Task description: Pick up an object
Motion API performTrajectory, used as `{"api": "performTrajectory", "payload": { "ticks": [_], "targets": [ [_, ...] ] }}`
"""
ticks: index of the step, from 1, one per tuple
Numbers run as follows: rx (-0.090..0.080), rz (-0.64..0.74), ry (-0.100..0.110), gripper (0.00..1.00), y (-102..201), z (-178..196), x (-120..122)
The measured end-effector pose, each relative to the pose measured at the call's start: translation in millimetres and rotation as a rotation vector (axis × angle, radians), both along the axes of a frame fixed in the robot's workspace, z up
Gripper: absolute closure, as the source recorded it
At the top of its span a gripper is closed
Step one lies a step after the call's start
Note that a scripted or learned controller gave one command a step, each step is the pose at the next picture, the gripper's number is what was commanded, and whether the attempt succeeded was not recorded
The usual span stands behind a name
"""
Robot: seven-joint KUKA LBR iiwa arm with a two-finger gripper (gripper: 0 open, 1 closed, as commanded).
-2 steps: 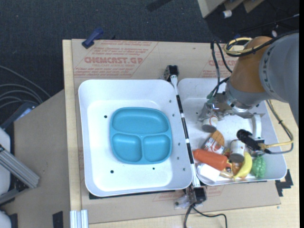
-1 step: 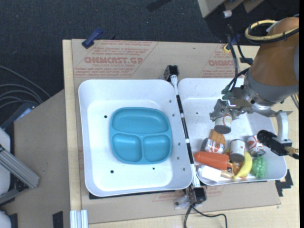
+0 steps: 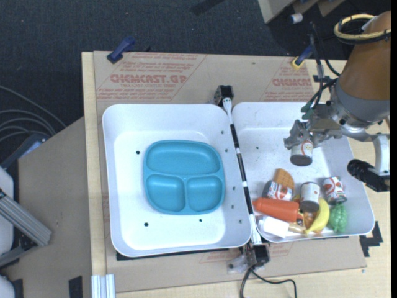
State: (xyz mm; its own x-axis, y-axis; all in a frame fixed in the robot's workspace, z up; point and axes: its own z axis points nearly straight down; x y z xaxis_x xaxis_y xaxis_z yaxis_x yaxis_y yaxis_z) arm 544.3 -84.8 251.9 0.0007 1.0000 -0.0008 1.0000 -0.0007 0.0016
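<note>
Two white bins sit on a brown board; the gripper (image 3: pixel 302 143) hangs over the right bin (image 3: pixel 267 120), fingers closed on a small can (image 3: pixel 303 153), lifted above the carrot (image 3: pixel 277 208) and banana (image 3: pixel 320 216)

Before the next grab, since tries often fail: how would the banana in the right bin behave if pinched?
The banana looks glossy and curved, so probably slippery, likely to twist out. It appears a light plastic toy, likely stiff. It leans against a can and a carrot, so pushing it would probably shift them.
</note>
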Motion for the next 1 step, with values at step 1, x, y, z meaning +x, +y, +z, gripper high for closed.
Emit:
{"api": "performTrajectory", "payload": {
  "ticks": [1],
  "targets": [
    [0.002, 0.002, 0.005, 1.0, 30.3, 10.6, -16.0]
  ]
}}
